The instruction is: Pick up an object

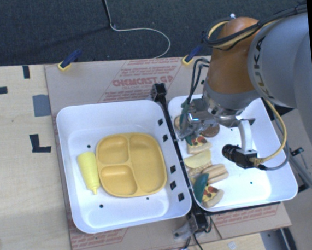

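Observation:
My gripper (191, 126) hangs low over the left side of the right bin (271, 182), just above a small toy pastry with red topping (197, 142). Below it along the bin's left wall lie a pale yellow wedge (198, 159), a tan bread roll (216, 172), a teal piece (200, 181) and a toy pizza slice (211, 196). The wrist and its cables hide the gripper's tips, and I see nothing held in it.
The left bin (71, 124) holds a yellow divided plate (131, 164) and a yellow squeeze bottle (88, 171) beside it. The divider between the bins (173, 147) runs right next to the gripper. A black cylinder on a cable (239, 155) hangs from the arm over the right bin.

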{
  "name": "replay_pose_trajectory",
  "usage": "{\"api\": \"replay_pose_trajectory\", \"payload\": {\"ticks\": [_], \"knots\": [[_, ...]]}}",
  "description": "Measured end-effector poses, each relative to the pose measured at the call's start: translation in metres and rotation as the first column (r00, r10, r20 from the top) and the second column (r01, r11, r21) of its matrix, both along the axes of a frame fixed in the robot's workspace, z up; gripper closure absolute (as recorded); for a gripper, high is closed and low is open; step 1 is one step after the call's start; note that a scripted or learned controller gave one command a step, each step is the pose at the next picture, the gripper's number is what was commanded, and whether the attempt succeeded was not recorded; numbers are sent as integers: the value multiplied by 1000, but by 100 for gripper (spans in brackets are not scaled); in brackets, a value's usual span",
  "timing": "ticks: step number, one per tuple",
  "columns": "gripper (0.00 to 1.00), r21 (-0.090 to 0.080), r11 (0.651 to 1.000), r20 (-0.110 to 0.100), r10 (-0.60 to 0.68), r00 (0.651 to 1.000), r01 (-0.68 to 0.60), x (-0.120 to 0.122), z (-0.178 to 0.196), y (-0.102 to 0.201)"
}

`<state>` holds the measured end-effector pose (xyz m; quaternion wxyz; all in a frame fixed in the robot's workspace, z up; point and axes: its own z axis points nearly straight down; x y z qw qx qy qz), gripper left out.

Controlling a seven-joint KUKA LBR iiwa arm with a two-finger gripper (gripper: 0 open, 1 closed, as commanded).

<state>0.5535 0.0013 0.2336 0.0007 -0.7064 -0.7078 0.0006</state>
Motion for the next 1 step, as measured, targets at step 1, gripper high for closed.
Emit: {"api": "replay_pose_trajectory", "payload": {"ticks": [1], "knots": [[100,-1,1000,-3,-1,1000,1,0,-21,-1]]}}
